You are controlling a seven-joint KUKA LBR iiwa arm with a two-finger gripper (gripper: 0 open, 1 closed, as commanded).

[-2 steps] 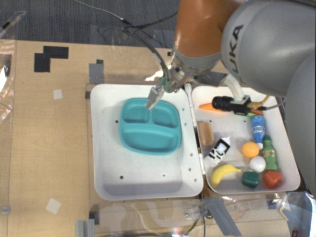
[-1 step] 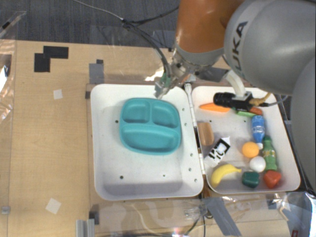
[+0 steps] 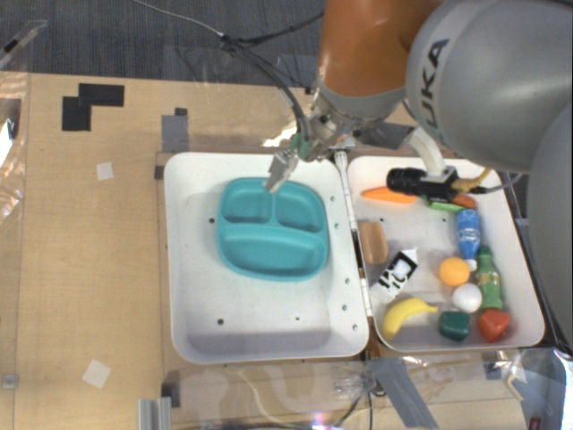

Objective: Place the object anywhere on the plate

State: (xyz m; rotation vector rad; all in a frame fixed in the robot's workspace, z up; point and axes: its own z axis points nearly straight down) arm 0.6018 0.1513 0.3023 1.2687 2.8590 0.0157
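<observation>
Grey arm (image 3: 488,70), orange band (image 3: 367,34), black KUKA lettering (image 3: 431,68)

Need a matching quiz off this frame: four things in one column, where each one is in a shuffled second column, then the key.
Things
1. plate
2. banana
3. carrot
4. gripper

Places
A. near end of the right bin, by its left wall
B. above the plate's far rim
C. middle of the left bin
D. far end of the right bin

Pairs: 1-C, 2-A, 3-D, 4-B
</observation>
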